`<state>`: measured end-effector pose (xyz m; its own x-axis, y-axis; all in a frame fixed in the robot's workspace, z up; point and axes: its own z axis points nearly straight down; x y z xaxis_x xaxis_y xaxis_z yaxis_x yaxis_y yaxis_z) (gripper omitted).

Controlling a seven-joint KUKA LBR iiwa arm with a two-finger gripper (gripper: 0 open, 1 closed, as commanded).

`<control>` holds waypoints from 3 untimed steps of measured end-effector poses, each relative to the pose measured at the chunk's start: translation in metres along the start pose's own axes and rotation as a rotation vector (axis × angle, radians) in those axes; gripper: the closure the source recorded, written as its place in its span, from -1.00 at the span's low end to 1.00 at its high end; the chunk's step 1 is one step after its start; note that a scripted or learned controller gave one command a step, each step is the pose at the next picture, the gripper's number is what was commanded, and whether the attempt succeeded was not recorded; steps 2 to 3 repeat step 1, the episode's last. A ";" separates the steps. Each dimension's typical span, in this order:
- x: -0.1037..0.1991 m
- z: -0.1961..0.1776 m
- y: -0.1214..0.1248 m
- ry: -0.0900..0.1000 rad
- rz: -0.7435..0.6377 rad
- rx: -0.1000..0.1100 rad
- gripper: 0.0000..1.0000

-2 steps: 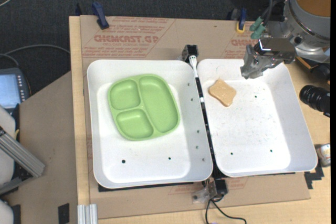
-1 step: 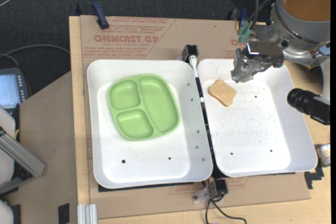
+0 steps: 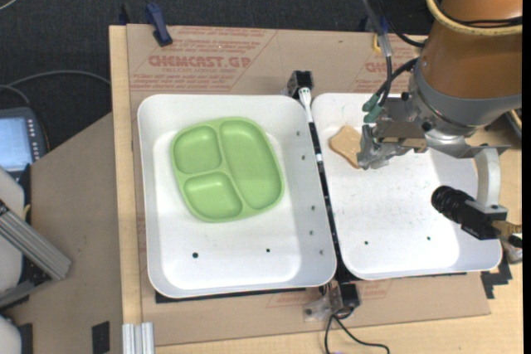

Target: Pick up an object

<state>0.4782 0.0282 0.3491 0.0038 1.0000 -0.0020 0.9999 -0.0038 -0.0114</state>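
Note:
A tan, flat, wedge-like object [image 3: 343, 143] lies in the right bin [image 3: 398, 244] near its far left corner. My gripper [image 3: 371, 159] is low over the bin floor, right against the tan object's right end, and its body covers that end. Whether the object sits inside the grip is hidden. The grey arm with the orange band [image 3: 477, 21] comes in from the upper right.
The left bin [image 3: 166, 253] holds a green divided plate [image 3: 227, 168] with three compartments. A raised rim [image 3: 319, 178] separates the two bins. Both bins rest on a cardboard sheet [image 3: 207, 54]; a blue clamp [image 3: 158, 23] sits at its far left edge.

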 end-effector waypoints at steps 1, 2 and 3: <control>0.044 -0.067 0.001 0.004 -0.009 -0.020 1.00; 0.044 -0.067 0.001 0.004 -0.009 -0.020 1.00; 0.044 -0.067 0.001 0.004 -0.009 -0.020 1.00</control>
